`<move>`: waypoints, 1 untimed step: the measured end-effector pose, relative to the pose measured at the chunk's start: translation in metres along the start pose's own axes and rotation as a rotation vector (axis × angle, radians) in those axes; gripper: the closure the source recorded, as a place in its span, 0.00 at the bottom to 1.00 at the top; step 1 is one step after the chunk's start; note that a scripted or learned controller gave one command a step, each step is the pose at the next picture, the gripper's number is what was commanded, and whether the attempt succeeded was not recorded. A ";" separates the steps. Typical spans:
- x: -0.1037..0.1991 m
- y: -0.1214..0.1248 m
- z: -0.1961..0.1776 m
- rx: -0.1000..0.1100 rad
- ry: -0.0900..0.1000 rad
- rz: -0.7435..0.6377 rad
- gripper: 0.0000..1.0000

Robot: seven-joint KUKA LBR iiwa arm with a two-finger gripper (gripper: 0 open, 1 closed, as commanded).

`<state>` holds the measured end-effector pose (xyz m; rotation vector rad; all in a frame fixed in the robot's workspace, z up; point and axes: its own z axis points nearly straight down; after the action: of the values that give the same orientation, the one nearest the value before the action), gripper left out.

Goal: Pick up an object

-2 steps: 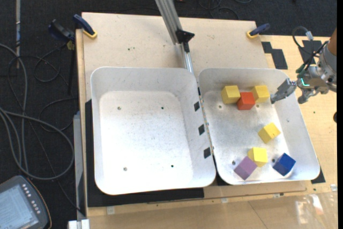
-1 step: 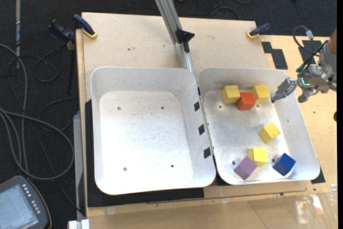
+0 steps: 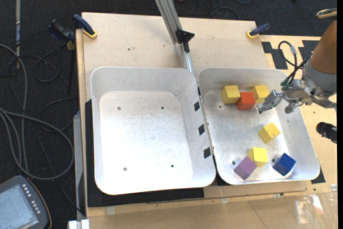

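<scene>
Several small blocks lie in the right bin. A yellow block, a red block and another yellow block cluster near its far side. Further forward lie a yellow block, a yellow block, a purple block and a blue block. My gripper hangs over the right bin's far right part, just right of the red and yellow cluster. It is open, and nothing sits between its fingers.
The left bin sits beside the right one, sharing a middle rim. A slanted metal pole rises from the bench's back. Clamps hold the board's far corners. The grey arm with its orange band enters from the right.
</scene>
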<state>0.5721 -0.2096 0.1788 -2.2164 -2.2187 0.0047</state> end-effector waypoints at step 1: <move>-0.006 0.008 0.053 -0.001 -0.001 0.001 0.00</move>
<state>0.5793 -0.2150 0.1262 -2.2188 -2.2186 0.0043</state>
